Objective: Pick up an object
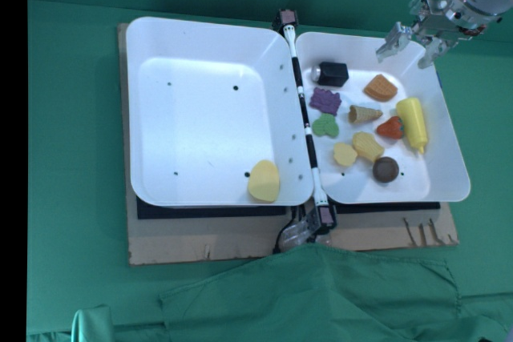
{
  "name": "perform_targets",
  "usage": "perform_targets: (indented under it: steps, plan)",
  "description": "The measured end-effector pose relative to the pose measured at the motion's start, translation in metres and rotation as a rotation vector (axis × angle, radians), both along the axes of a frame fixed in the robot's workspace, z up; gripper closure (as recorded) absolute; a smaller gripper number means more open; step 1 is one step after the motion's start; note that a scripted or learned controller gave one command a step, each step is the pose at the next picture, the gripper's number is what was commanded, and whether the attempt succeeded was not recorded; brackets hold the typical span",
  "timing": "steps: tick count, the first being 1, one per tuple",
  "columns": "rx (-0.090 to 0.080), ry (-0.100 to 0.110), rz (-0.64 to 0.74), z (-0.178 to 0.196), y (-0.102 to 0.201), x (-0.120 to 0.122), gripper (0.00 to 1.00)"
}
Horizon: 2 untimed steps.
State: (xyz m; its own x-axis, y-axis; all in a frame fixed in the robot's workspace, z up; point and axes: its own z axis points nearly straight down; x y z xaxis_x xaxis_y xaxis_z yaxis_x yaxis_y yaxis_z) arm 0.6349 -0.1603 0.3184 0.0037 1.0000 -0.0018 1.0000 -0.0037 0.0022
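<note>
**Above the right bin's far corner, an empty tool picks its target**

Over the far right corner of the right-hand bin (449, 172), the tool (410, 45) hangs with its two fingers spread apart and nothing between them; I judge the step in hand to be the approach, with no object chosen by contact yet. Just below and inward of the tool lies an orange wedge (381, 87), the nearest candidate, with clear white floor on most sides. Further below the tool, a yellow bottle (414, 122) lies lengthwise against a small red piece (390, 127), the two touching. Farther inward from the tool sit a black block (331, 74), a purple piece (325, 101) and a green piece (325, 125), crowded near the bins' shared divider (303, 116). A tan cone (364, 114), two yellow lumps (368, 146) (345, 154) and a brown ball (385, 169) lie well below the tool. A yellow egg-shaped piece (264, 181) rests alone in the left bin (200, 36), far across from the tool.

From my desk, I would take the orange wedge: short travel, room for both fingers. I would descend straight, straddle its narrow width, and close only once the fingers reach the bin floor. The bottle risks dragging the red piece along; the ball may roll away.
</note>
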Motion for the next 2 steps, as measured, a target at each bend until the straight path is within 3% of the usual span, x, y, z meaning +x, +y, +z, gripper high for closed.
perform_targets:
  steps: [1,2]
  plan:
    - [0.003,0.010,0.003,-0.098,0.029,0.017,0.00]
    - [-0.002,-0.011,-0.001,-0.132,0.063,-0.037,0.00]
